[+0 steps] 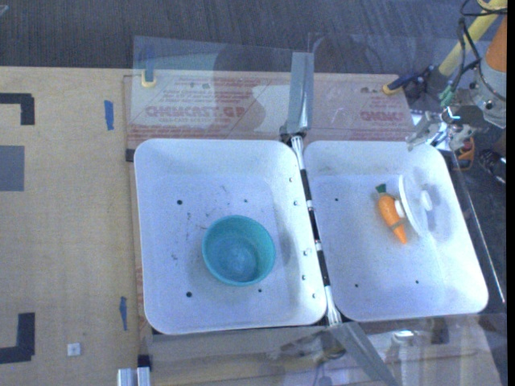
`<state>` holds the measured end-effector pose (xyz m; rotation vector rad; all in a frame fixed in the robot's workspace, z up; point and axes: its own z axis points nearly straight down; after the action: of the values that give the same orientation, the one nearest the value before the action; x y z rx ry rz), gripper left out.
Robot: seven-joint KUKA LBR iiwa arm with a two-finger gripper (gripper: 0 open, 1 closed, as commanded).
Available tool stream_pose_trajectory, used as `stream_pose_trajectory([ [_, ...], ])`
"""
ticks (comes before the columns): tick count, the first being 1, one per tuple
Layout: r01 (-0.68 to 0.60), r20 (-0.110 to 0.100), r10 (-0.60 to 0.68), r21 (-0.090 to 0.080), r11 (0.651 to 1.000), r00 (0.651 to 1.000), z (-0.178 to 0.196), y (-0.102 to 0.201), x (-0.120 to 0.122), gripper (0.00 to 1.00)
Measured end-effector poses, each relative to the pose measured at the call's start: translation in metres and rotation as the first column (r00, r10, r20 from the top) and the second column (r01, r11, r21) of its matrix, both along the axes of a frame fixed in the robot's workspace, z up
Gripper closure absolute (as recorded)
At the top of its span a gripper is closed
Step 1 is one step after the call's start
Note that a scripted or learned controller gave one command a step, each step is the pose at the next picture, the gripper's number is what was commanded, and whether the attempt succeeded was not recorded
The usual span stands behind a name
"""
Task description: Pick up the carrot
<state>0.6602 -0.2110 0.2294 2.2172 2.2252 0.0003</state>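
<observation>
The carrot [391,215] is small and orange with a green top. It lies in the right bin [378,296], right of that bin's middle, its tip pointing toward the front. Its right side touches a white round dish [423,203]. My gripper [434,129] hangs over the bin's far right corner, well behind the carrot and apart from it. The arm [492,55] reaches in from the upper right with cables around it.
A teal bowl [238,250] stands upright in the left bin [161,183], near its front middle. A metal divider [310,215] runs between the two bins. Clear plastic panels [217,87] stand behind the bins.
</observation>
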Motion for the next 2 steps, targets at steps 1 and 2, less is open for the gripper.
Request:
stream_pose_trajectory([
  [1, 0.041, 0.004, -0.041, -0.002, 0.999, 0.999, -0.143, 0.028, -0.022, 0.00],
  [2, -0.150, 0.006, 0.150, -0.001, 0.989, 0.989, -0.141, 0.067, -0.074, 0.00],
])
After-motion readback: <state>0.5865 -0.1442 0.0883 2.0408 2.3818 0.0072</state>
